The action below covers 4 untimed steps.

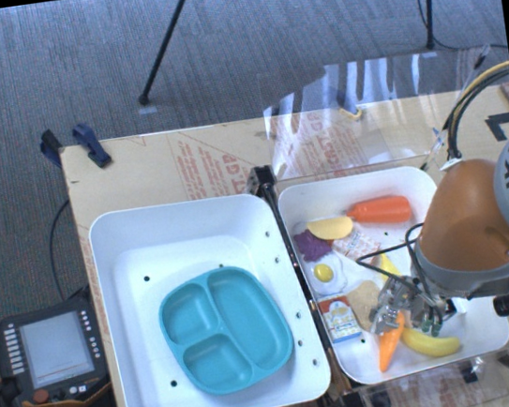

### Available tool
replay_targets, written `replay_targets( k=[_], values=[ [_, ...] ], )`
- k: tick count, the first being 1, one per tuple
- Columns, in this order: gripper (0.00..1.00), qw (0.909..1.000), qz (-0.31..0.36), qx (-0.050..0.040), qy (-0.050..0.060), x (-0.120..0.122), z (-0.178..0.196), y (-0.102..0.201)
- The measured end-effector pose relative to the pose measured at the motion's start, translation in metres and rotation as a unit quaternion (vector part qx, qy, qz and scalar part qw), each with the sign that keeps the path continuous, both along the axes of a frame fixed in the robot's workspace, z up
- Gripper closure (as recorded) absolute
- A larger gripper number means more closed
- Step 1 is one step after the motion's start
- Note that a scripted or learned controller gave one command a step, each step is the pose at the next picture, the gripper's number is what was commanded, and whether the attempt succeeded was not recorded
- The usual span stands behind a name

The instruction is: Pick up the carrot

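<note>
Right-hand bin [488, 335], white glossy plastic with rounded corners, packed with toy food. Carrot [389, 345] down at the near edge of that bin: small, orange, tapered, tip pointing toward the front rim, thick end tucked right up under the jaws. Can't tell whether the jaws are clenched or released, too much dark metal and wiring bunched together there. Curved yellow banana [433, 344] just beside the carrot on its right.

Further back in the same bin: a smooth fat orange-red piece [381, 210], a rounded pale yellow lump [331, 228], something purple [311, 246], a flat fried egg [325, 273] and a little printed box [340, 318].

Big rounded orange band of the arm [471, 222] hanging over the bin's right side.

Left bin [112, 266] holding a teal divided plate [226, 330], three compartments, soft rounded rim. Both bins on a brown board desk [182, 161] with red print.
</note>
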State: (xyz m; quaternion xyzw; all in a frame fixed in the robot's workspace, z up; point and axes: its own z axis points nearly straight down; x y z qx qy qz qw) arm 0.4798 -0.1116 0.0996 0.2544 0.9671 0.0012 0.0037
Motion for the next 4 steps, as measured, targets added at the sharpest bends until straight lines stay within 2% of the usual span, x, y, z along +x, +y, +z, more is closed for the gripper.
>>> replay_targets(
  k=[1,2,3,4],
  values=[
    [1.00,0.9933,-0.116,0.0013,0.003,-0.001,0.088,0.086],
    [1.00,0.9966,-0.083,-0.0002,0.005,-0.004,0.087,0.037],
    [1.00,0.9880,-0.155,0.0008,0.006,-0.004,0.086,0.092],
    [1.00,0.9744,-0.225,0.0003,0.005,0.015,0.098,0.042]
  ],
)
